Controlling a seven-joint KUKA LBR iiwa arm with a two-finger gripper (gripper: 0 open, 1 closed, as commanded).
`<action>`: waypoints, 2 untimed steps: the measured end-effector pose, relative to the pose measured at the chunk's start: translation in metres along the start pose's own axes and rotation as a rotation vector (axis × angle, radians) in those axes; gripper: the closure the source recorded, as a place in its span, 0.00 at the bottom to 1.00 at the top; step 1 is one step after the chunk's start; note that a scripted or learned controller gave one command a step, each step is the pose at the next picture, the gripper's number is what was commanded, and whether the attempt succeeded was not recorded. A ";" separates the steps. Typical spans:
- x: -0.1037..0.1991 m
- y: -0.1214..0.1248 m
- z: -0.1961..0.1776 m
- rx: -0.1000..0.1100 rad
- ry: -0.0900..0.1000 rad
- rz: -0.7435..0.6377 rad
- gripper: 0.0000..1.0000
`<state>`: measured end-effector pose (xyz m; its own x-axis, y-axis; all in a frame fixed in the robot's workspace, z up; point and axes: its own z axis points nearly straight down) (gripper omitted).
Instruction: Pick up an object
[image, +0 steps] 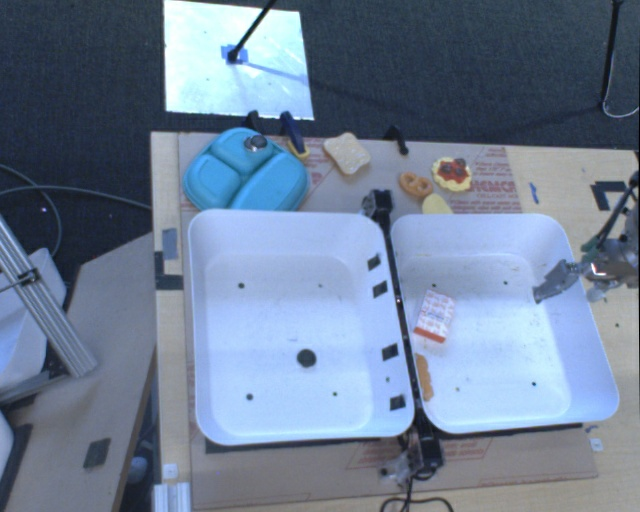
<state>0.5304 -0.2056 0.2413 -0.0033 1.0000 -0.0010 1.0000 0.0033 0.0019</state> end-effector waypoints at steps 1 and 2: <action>0.058 0.041 0.160 -0.010 -0.002 -0.006 0.00; 0.053 0.043 0.141 -0.016 -0.006 -0.001 1.00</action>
<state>0.5731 -0.1523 0.0998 -0.0042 1.0000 -0.0067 0.9998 0.0043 0.0175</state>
